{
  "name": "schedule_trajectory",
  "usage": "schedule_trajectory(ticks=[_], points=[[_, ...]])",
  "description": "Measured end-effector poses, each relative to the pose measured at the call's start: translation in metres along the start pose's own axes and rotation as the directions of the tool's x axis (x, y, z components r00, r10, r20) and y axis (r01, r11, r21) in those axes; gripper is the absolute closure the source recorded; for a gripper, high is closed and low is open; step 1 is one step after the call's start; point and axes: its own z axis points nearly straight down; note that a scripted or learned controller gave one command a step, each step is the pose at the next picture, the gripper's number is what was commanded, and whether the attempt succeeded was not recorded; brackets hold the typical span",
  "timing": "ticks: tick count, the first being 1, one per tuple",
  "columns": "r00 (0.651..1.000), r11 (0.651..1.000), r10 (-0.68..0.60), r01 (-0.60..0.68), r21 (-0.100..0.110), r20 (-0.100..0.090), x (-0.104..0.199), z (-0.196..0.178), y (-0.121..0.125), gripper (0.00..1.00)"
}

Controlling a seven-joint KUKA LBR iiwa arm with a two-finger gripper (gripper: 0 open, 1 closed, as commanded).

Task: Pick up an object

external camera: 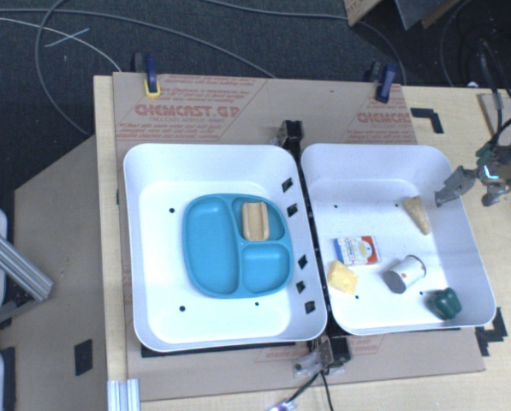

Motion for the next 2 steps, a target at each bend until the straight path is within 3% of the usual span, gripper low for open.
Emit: schedule_trajectory(ticks=[2], points=[[1.000, 1.000, 0.000, 0.000, 0.003, -0.002, 0.004, 0.103, -0.006, 0.00]])
